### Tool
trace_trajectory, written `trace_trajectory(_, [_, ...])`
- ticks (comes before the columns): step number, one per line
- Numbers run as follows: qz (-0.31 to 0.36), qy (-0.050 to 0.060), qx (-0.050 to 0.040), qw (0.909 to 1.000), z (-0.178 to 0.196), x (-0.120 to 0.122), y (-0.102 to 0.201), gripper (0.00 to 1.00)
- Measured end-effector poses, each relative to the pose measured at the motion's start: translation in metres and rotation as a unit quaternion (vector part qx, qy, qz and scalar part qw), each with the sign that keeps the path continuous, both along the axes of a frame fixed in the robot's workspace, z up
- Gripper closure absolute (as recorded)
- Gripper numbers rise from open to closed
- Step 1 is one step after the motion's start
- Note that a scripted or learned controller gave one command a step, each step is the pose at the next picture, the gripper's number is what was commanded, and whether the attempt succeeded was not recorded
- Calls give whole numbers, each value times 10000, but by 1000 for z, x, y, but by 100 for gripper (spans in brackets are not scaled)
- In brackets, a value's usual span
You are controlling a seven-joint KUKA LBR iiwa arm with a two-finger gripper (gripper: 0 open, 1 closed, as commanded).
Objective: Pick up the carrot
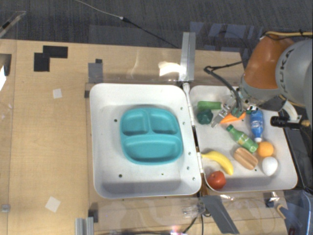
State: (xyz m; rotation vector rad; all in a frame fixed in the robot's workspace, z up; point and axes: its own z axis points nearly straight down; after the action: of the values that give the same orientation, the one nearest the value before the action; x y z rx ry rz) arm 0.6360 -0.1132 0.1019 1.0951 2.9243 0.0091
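Observation:
The carrot (234, 116) is a small orange piece lying in the upper middle of the right bin (283, 180). My gripper (223, 115) is low over the bin, right at the carrot's left end and touching or nearly touching it. The arm's orange band and grey wrist hang above it at the upper right. From this angle the wrist and cables cover part of the carrot, and I cannot make out whether the carrot sits inside the grip.
Crowding the carrot are a green vegetable (209, 105), a dark green item (204, 116), a blue bottle (255, 124) and a green bottle (242, 137). Nearer the front lie an orange (265, 149), hot dog (245, 158), egg (269, 166), banana (220, 160) and red fruit (216, 179). The left bin (105, 180) holds a teal divided plate (150, 134).

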Motion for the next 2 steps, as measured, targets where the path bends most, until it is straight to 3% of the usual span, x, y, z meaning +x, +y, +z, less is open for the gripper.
trace_trajectory(1, [-1370,43,22,9906,-13,-36,25,0])
trace_trajectory(2, [-1330,-5,28,9911,0,-33,27,100])
